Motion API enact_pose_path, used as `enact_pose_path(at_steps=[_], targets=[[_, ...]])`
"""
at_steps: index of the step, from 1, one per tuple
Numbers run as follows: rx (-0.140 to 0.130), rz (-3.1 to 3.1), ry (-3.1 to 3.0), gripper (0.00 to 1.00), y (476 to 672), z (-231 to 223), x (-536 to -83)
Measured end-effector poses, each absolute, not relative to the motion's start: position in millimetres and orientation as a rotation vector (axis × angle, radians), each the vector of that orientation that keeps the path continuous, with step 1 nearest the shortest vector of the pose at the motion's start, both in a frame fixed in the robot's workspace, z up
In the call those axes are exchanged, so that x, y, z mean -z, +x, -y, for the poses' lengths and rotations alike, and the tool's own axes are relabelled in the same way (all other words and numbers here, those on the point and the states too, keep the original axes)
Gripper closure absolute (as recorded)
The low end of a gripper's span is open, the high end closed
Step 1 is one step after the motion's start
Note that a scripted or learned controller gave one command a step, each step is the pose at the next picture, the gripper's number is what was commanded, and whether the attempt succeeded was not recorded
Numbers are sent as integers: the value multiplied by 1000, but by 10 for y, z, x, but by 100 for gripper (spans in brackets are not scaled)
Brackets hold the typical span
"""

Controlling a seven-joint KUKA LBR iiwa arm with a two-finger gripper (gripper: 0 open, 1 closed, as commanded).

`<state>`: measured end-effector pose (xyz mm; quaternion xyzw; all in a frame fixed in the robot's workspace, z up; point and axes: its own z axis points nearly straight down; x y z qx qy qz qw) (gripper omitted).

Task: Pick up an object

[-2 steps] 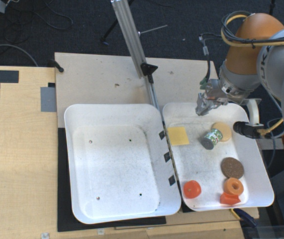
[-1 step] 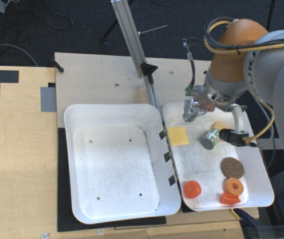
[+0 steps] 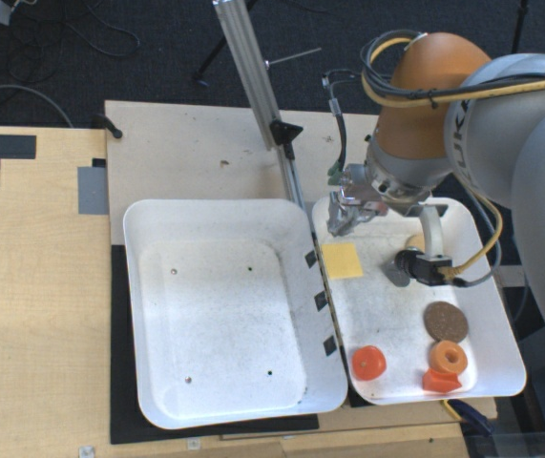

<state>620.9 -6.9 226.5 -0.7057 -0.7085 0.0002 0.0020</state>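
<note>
Here the gripper [image 3: 344, 219] is low in the upper left part of the right bin [image 3: 501, 351], near the centre of the frame. It is just above the yellow square piece [image 3: 342, 260], which lies flat on the bin floor. Whether the fingers are apart or together, I cannot tell. Lower in the same bin lie a red round object [image 3: 367, 363], a brown disc [image 3: 446, 322] and an orange ring [image 3: 448, 358]. The left bin [image 3: 157, 227] stands beside it.
</note>
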Motion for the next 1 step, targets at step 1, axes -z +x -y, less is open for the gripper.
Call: enact_pose_path(at_steps=[1], targets=[[-1, 2223, -2212, 100, 6080, -517, -2361]])
